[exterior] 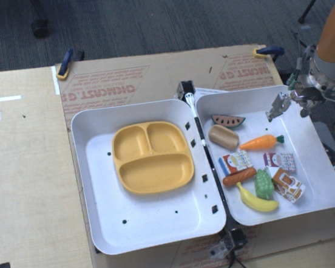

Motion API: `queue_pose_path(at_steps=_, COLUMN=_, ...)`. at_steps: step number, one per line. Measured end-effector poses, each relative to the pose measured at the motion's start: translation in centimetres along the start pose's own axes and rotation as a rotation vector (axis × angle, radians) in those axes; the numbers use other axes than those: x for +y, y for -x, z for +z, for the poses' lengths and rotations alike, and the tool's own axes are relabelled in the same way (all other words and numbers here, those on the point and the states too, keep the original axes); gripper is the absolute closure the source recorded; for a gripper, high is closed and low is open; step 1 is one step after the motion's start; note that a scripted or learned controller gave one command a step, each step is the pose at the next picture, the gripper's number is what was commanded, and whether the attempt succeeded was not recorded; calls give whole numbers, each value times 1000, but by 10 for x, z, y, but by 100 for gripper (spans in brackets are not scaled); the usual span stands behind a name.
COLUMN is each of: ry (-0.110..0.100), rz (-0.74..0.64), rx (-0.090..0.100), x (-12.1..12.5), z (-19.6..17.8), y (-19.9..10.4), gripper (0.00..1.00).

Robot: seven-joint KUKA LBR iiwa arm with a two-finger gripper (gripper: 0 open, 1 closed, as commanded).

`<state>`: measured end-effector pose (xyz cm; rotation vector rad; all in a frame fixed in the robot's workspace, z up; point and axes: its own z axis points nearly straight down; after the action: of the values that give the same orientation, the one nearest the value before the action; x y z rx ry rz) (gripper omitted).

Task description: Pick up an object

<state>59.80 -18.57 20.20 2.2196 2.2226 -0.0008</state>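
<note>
The right bin (322, 195) holds several toy foods. A watermelon slice (227, 119) and a tan bun (223, 136) lie at its far left. An orange carrot (260, 143) lies in the middle. Nearer the front are a red and white carton (237, 162), a sausage (239, 177), a green vegetable (263, 184), a banana (257, 200) and two small cartons (280, 161) (289, 185). My gripper (290, 106) hangs over the bin's far right part, up and to the right of the carrot. It is open with nothing between its fingers.
The left bin (95, 189) holds a yellow divided plate (153, 157). Both bins rest on a cardboard sheet (106, 86) on the bench. Clamps (64, 64) (269, 52) sit at the sheet's far corners. The arm's orange band (333, 35) is at the right edge.
</note>
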Motion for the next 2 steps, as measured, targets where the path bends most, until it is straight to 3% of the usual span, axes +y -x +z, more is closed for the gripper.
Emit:
queue_pose_path(at_steps=1, ry=1, rz=-226, rx=0, x=-35, z=104, y=-28, gripper=0)
queue_pose_path(at_steps=2, ry=1, rz=-353, rx=0, x=-115, z=110, y=-20, gripper=0)
